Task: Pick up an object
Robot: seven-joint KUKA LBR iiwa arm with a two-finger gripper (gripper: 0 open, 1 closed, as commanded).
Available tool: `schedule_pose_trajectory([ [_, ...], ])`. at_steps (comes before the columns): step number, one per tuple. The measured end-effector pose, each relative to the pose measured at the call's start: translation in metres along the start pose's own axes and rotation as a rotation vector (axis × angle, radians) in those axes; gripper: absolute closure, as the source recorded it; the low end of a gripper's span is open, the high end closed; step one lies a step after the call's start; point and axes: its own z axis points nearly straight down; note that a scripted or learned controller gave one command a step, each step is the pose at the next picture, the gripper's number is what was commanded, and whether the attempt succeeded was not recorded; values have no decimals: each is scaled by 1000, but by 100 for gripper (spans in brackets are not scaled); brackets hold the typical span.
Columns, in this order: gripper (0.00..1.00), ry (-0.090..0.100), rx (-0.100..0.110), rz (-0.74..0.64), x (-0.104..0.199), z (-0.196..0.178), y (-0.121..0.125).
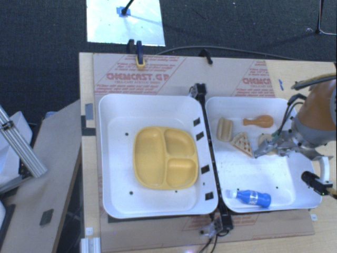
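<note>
Low inside the right white bin (295, 200), the metal tool (261, 151) sits beside a tan waffle-patterned wedge (243, 144); its grip state cannot be told. Closing now risks nudging the wedge away, since contact looks off-centre.

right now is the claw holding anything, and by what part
Cannot be told. The claw sits low in the right bin, close to the waffle wedge, but no object shows between its tips.

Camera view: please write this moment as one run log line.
arm: over right bin | gripper: low beside waffle wedge, nothing seen held | right bin: bread, drumstick, blue bottle | left bin: yellow tray
</note>
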Motion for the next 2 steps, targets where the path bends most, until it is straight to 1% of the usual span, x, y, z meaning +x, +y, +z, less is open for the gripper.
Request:
schedule_pose_trajectory([
  [1, 100, -1, -4, 0, 0, -12, 1],
  [2, 100, -1, -4, -2, -2, -55, 5],
])
